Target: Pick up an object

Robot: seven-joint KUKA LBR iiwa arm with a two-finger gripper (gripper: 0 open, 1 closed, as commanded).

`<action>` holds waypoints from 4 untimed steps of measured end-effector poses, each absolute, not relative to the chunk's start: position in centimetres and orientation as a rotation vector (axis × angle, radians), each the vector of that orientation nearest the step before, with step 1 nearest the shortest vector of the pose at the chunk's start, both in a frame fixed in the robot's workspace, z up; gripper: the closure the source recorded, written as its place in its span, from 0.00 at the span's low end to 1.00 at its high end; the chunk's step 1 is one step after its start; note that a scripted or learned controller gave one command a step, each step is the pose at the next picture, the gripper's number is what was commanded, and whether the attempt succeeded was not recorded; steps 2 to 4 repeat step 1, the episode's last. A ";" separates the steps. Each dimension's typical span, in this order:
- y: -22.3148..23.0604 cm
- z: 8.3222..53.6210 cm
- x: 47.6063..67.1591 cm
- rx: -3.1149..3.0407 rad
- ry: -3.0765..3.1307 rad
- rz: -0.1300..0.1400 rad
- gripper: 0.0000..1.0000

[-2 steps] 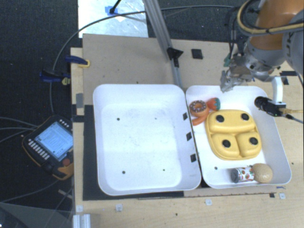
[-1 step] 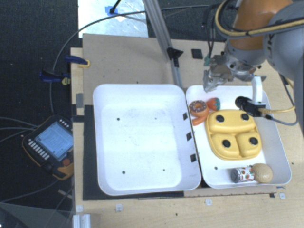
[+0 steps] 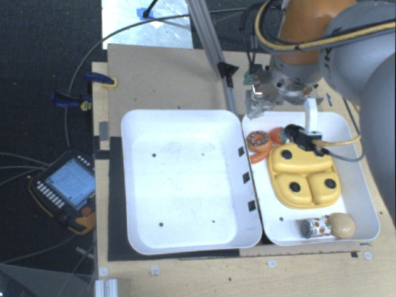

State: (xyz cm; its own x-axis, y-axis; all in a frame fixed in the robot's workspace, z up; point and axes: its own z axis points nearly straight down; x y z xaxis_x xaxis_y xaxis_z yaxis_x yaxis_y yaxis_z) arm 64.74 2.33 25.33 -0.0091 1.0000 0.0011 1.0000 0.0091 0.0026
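Nearest, at the front end of the right bin (image 3: 281, 229): small can (image 3: 312, 228) on its side, touching a tan rounded lump (image 3: 341, 224) to its right. Just behind, a yellow moulded piece (image 3: 306, 177) with three dark holes, filling the middle of that bin. Beyond it, by the bin's left wall, an orange ring (image 3: 258, 140) resting on a plain orange piece (image 3: 262, 154), both just beside the yellow piece's far-left corner. Alongside to the left, the left bin (image 3: 179, 178); further left, off the bench, a handheld control pendant (image 3: 65, 187). Over the right bin's far-left corner, the gripper (image 3: 256, 106), pointing down, just behind the orange ring and apart from it, with nothing seen held. Cannot tell whether the claw is wide or narrow. Behind and above, the grey arm (image 3: 365, 48) coming in from the right, orange band (image 3: 312, 14) over the wrist, and a slanted metal pole (image 3: 207, 36) beside it.
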 end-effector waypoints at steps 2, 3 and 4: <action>7.7 25.7 65.1 2.209 2.233 0.006 1.00; 7.7 25.7 65.1 2.209 2.233 0.006 1.00; 7.7 25.7 65.1 2.209 2.233 0.006 1.00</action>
